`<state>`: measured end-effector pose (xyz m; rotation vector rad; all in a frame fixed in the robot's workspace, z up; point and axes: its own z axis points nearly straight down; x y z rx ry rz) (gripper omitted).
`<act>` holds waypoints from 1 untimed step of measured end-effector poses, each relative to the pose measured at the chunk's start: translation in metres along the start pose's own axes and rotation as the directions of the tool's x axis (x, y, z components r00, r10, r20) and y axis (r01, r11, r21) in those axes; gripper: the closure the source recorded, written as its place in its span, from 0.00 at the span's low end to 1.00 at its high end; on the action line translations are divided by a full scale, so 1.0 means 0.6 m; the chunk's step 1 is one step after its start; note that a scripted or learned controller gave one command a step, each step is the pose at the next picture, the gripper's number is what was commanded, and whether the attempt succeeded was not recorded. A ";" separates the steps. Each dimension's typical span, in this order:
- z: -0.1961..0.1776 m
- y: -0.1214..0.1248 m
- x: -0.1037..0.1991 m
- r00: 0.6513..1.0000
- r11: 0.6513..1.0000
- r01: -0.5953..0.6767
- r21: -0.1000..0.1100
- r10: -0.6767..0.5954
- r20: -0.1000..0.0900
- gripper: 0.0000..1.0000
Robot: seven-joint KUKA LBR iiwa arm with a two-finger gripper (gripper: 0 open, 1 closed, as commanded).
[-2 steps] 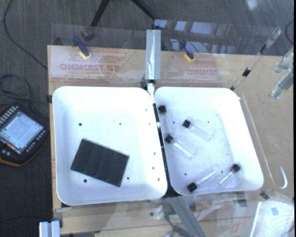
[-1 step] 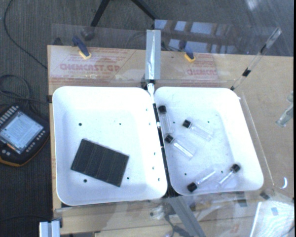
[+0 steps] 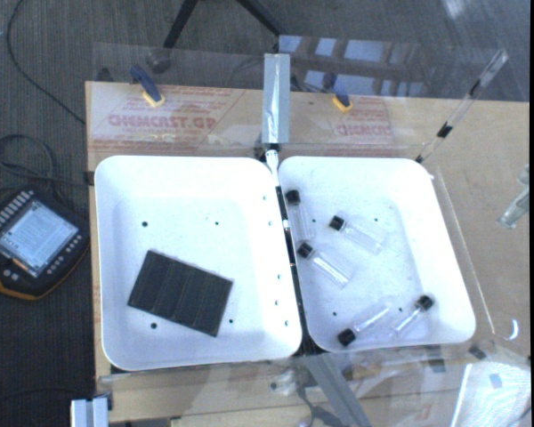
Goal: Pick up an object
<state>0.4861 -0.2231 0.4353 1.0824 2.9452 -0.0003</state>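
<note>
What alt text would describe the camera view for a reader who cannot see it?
Two shallow white bins sit side by side: the left white bin holds a flat dark rectangular panel, and the right white bin holds five clear vials with black caps.

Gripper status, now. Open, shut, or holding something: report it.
Gripper: cannot be told from this camera view. The black pad lies in the left bin, and the clear vials lie loose in the right bin.
</note>
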 end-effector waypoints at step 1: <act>0.000 0.064 0.033 0.967 0.967 -0.256 0.000 0.256 0.000 0.00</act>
